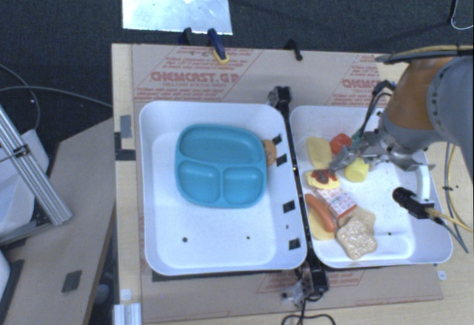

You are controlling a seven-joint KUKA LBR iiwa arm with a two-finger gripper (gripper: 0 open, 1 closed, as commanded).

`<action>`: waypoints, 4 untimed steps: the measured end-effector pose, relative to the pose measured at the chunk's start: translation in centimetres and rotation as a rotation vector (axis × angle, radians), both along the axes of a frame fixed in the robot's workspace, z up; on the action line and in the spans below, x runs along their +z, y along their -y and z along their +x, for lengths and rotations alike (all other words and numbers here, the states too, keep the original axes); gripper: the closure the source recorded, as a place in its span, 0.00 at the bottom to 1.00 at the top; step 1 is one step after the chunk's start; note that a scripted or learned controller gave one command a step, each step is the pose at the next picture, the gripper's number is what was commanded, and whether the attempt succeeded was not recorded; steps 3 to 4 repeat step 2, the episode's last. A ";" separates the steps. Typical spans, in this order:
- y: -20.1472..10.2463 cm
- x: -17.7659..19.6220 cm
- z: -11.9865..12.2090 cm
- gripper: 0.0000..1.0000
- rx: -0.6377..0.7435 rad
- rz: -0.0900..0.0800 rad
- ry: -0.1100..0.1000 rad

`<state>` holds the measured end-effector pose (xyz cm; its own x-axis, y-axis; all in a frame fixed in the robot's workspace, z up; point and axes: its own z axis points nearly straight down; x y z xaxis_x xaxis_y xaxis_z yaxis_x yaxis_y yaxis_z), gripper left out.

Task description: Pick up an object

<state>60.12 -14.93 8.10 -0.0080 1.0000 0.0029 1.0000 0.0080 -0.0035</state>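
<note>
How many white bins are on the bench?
2. The left bin holds a blue tray. The right bin holds the toy food, with the pincer down among it.

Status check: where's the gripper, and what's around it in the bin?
Gripper low in right white bin, among toy food. Yellow block and red round piece right beside it. Nothing seen gripped. Blue divided tray sits in left bin.
</note>
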 end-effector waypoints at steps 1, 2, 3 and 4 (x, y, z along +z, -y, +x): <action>0.3 1.5 0.2 1.00 -0.002 -0.004 0.007; -10.4 11.1 5.4 1.00 0.008 0.001 0.019; -10.4 11.1 5.4 1.00 0.008 0.001 0.019; -10.4 11.1 5.4 1.00 0.008 0.001 0.019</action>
